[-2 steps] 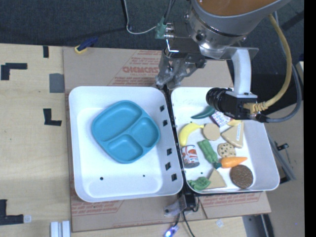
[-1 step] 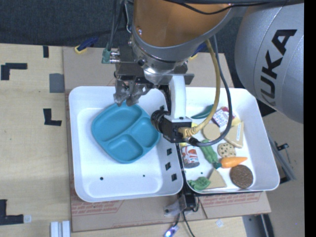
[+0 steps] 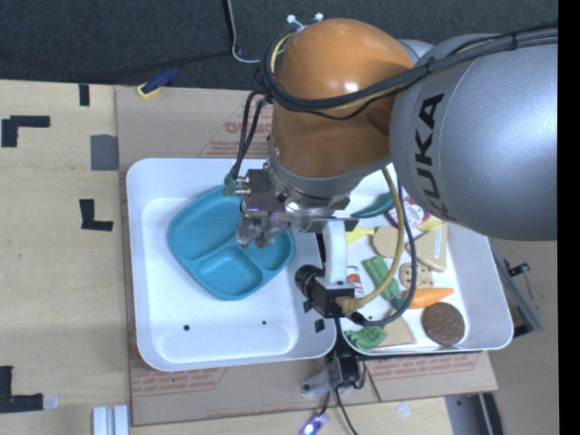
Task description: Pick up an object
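Left bin point(image 3: 154, 329): blue divided tray point(image 3: 227, 243), likely light, stiff, slick; grip its rim. Gripper point(image 3: 256, 231) state: you cannot tell.

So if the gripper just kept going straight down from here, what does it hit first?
Most likely the blue divided tray in the left bin: the gripper sits over the tray's right part. Its height above the tray is unclear.

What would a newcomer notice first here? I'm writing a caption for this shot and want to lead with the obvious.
The big grey arm with its orange band looms over both bins, covering much of the upper right. Below it, a blue divided tray lies tilted in the left bin, with the arm's end right at the tray's right edge. The right bin holds a clutter of small items, including a brown disc.
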Robot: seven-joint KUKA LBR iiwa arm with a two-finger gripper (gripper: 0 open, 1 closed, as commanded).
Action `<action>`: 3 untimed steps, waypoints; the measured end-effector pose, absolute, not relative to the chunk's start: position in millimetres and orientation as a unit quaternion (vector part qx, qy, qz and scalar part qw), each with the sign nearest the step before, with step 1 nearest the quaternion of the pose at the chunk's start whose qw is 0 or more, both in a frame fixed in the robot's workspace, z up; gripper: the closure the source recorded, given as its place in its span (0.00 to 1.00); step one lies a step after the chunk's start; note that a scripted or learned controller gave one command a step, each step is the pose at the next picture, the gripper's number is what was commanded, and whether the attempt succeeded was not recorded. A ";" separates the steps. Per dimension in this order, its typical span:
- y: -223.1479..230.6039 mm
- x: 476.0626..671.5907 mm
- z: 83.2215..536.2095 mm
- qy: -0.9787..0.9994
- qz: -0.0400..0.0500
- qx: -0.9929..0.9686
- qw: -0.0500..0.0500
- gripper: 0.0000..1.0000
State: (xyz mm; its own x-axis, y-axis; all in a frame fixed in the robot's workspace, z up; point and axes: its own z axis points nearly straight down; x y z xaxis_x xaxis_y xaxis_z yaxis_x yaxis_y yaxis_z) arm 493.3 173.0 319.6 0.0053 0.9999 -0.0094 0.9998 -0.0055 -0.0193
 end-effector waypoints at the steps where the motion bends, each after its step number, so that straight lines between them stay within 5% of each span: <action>1: 139.5 483.7 391.1 -0.707 -0.002 -0.708 -0.001 1.00; 3: 143.2 483.3 406.5 -0.709 0.002 -0.705 0.001 1.00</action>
